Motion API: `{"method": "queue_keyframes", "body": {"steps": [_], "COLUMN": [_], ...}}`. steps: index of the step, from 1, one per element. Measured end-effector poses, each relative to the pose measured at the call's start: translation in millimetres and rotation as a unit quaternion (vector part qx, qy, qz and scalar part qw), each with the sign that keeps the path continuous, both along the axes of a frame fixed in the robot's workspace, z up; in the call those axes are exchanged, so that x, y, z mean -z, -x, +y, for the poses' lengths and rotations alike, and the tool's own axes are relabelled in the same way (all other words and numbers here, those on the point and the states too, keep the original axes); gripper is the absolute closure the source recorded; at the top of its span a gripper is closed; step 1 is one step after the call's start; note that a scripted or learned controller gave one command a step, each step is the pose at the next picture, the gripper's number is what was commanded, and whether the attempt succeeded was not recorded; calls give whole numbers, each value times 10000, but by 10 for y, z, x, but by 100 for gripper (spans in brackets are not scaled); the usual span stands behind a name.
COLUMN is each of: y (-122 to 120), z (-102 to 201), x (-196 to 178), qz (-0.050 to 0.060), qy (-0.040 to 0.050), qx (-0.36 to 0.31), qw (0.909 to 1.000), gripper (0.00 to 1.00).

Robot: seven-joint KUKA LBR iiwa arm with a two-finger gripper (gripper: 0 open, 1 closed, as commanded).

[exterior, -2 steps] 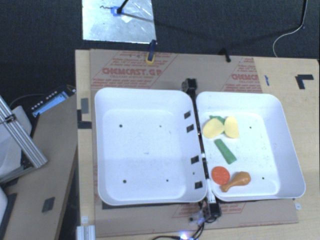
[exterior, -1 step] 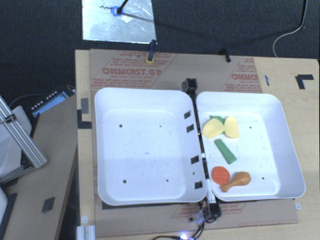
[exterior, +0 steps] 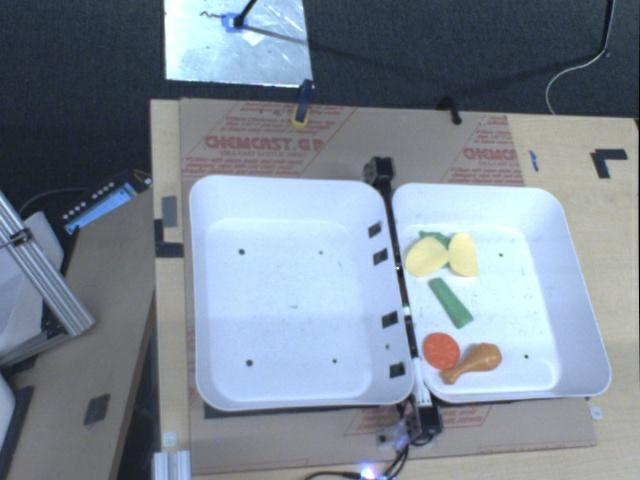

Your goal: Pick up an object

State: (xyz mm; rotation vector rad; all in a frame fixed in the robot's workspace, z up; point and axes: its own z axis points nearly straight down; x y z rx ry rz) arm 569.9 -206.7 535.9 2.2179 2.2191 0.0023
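Two shallow white plastic bins sit side by side on a brown cardboard-covered bench [exterior: 420, 128] printed with red lettering. The left bin [exterior: 290, 293] shows bare white floor with a few small dark dots. The right bin [exterior: 520, 218] holds all the small toy objects, gathered toward its left half, near the black clips [exterior: 385, 258] joining the bins. Two pale yellow rounded pieces [exterior: 443, 255] lie touching each other near the upper middle, with a dark green bit peeking above them. Just below lies a flat green stick [exterior: 451, 302], slanted. Nearer the front edge rest an orange-red round piece [exterior: 441, 350] and a tan drumstick-shaped piece [exterior: 473, 361], touching.
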Motion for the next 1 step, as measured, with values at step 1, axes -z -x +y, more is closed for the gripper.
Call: {"method": "queue_keyframes", "body": {"steps": [1], "y": [334], "z": [-1], "x": [0], "qz": [2], "qy": [-2], "qx": [3], "qw": [10000], "gripper": [100]}}
